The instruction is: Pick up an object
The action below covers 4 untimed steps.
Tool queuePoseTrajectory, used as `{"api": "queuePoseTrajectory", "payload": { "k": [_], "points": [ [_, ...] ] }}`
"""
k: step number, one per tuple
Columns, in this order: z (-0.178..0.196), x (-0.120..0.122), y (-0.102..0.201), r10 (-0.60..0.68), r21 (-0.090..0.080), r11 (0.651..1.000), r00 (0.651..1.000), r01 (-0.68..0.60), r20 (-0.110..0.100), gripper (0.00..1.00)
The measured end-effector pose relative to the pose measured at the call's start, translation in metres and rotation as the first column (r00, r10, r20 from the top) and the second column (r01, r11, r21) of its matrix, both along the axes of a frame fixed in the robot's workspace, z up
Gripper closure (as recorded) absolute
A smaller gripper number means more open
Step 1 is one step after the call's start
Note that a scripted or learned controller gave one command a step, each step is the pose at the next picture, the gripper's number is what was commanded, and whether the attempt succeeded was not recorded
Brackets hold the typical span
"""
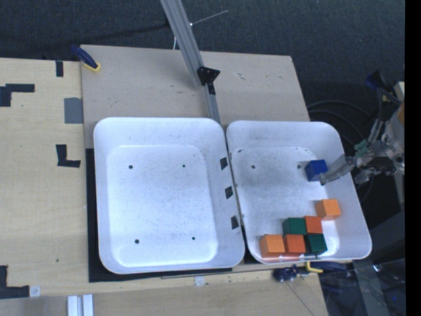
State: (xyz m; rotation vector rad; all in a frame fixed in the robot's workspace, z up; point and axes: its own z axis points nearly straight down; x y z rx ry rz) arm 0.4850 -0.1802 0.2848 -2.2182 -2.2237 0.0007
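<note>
Gripper: reaches in from 3 o'clock over the right bin's right-hand rim; the fingertip end sits right at the blue block, touching or just beside it. Finger spread: cannot tell, the tips merge into one grey shape at this angle.
Blue block: on the right bin's floor, toward 2 o'clock of that bin, well apart from the other blocks. Whether it is gripped cannot be told.
Right bin: shallow, white, speckled floor; it carries every block in sight.
Orange block, lone: at about 4 o'clock in the right bin, near the right wall, just above the cluster.
Block cluster: along the right bin's 5 to 6 o'clock edge. Orange block, near-left; another orange beside it; dark green behind; a red-orange one next to that; dark green at the cluster's right end. They sit touching or nearly so.
Left bin: white, at 9 o'clock of the right bin, rims meeting along the middle.
Bench: pale wood with dark tape marks at the 9 o'clock side.
Metal rail: grey, slants down from 12 o'clock to the seam between the bins.
</note>
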Motion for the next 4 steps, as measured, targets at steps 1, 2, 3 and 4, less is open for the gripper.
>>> {"api": "queuePoseTrajectory", "payload": {
  "k": [1, 2, 3, 4],
  "points": [
    [0.0, 0.0, 0.0, 0.0, 0.0, 1.0, 1.0, 0.0, 0.0, 0.0],
    [-0.05, 0.0, 0.011, -0.001, 0.001, 1.0, 1.0, 0.001, -0.005, 0.0],
    [-0.115, -0.002, 0.009, -0.002, 0.002, 1.0, 1.0, 0.002, -0.008, 0.0],
    [-0.178, 0.001, 0.011, -0.001, 0.002, 1.0, 1.0, 0.001, -0.008, 0.0]
  ]
}}
